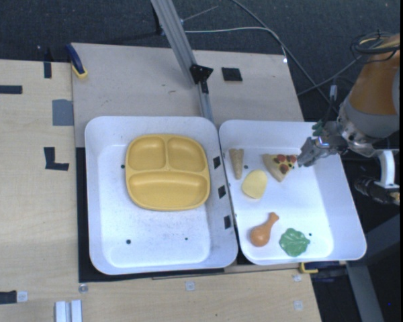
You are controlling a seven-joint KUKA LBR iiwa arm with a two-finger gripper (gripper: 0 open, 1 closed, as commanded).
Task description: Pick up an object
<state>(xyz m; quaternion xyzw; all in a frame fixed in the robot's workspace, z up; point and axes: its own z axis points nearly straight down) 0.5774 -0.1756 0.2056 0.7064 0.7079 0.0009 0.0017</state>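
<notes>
The left bin point(101, 200) holds a yellow tray point(166, 172); the right bin point(336, 206) holds a cone point(236, 162), lemon point(254, 184), drumstick point(262, 230), pizza slice point(279, 166) and green piece point(294, 241). The gripper point(307, 154) sits low beside the pizza slice at centre right; its finger state cannot be determined. Nothing is lifted, so grasp and lift remain.

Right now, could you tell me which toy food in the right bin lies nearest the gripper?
The pizza slice, with red topping, lies right by the gripper. The cone, yellow piece, drumstick and green piece lie farther off.
</notes>
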